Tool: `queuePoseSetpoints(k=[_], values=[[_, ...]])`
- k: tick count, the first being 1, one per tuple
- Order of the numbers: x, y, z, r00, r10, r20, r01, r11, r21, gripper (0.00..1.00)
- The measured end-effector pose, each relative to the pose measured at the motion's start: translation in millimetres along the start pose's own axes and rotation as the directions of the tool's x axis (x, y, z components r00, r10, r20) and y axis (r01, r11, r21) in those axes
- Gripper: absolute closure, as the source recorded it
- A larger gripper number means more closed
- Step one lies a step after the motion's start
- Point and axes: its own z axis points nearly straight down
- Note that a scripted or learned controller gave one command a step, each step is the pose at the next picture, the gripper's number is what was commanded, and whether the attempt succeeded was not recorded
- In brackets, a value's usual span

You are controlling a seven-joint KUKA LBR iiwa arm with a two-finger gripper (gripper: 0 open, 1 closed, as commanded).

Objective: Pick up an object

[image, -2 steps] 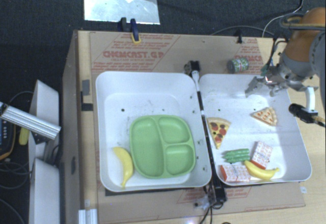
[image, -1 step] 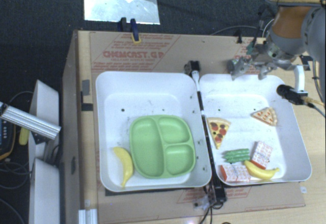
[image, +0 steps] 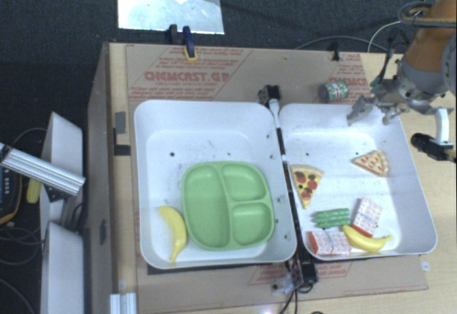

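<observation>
White right bin (image: 400,184) is loaded with candidates: pizza slice (image: 306,183) at 9 o'clock, smaller pizza slice (image: 371,162) at 2 o'clock, green beans (image: 331,218), two snack packs (image: 368,216) and a banana (image: 367,240) crowded at 6 o'clock. Gripper (image: 377,110) is seen spread and empty over the 12 o'clock rim, well apart from everything. Likely failures: the flat slices are slid instead of pinched; in the 6 o'clock cluster two items are caught, or the near wall is struck. Open floor is left mid-bin. Left bin (image: 153,163) is taken up by a green tray (image: 227,205) and second banana (image: 173,231).
</observation>
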Motion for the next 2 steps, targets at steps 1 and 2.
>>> queuePoseSetpoints(k=[1, 2], values=[[0, 2, -12, 1.000, -0.004, 0.002, 0.004, 1.000, -0.005, 1.00], [62, 2, -76, 1.000, -0.003, -0.002, 0.003, 1.000, -0.004, 1.00]])
